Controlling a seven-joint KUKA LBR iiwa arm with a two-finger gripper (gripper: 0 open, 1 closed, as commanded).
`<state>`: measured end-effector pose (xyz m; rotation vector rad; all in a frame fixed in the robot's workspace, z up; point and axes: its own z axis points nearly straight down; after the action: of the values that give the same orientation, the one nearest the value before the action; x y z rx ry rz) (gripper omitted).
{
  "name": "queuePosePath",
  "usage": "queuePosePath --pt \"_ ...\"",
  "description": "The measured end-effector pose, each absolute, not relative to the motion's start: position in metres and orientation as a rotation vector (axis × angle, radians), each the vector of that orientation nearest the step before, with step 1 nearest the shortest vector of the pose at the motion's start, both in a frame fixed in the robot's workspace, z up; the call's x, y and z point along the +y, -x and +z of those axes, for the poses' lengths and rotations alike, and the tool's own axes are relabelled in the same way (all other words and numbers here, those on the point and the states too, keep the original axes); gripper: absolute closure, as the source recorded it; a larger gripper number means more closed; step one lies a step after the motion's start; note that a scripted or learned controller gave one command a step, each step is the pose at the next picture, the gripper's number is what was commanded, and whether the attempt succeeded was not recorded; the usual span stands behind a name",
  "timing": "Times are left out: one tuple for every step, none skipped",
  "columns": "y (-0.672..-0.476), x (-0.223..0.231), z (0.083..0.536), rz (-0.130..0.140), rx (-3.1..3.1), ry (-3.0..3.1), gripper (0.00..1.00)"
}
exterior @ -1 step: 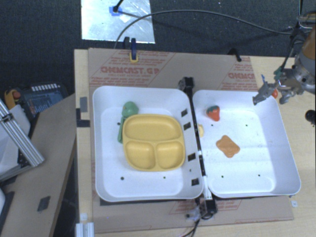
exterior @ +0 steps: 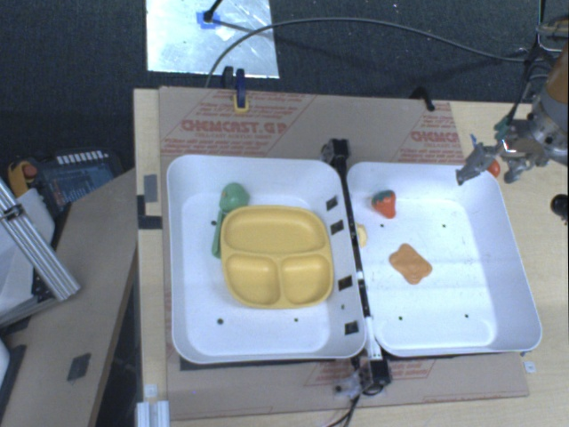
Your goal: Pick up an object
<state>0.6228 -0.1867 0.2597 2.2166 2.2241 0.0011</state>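
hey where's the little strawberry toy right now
The strawberry lies in the right bin, near its upper-left corner in the camera view, close to the divider and up-left of the orange piece.

A yellow three-compartment plate (exterior: pixel 274 256) lies flat in the left bin, partly covering a green toy (exterior: pixel 230 199) at its upper left. In the right bin, a small red-orange strawberry-like piece (exterior: pixel 383 203) sits near the top left, apart from a flat orange piece (exterior: pixel 410 263) near the middle.
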Motion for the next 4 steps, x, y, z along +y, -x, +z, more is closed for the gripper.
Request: queuePosePath --pt "-0.625 -0.182 0.198 -0.002 2.226 -2.219 0.0" --pt "-0.625 -0.177 0.156 0.0 2.228 -2.216 0.0" --pt "-0.622 -0.168 0.11 0.0 2.229 -2.215 0.0" --pt "-0.623 -0.169 0.123 0.003 2.226 -2.211 1.0"
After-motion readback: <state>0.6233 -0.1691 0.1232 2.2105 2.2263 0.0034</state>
